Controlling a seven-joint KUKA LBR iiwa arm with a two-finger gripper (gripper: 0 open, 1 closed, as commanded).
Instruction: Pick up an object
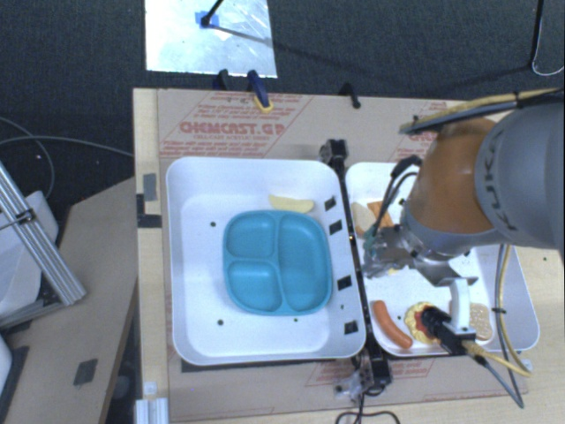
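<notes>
My gripper (378, 256) hangs low over the left part of the right bin (528, 325), with the grey and orange arm covering most of that bin. A red sausage (391, 323) lies near the bin's front edge, just below the gripper. Beside it is a small yellow piece (417, 311), and a round tan biscuit (481, 321) lies further right. A pale and orange item (365, 212) peeks out behind the gripper at the bin's back left. Whatever is under the wrist is hidden.
The left bin (199, 237) holds a blue divided plate (275, 261) in its middle and a pale yellow slice (291, 204) near the back wall. A black divider with clips (346, 237) runs between the bins. Cardboard (229, 126) lies beneath both.
</notes>
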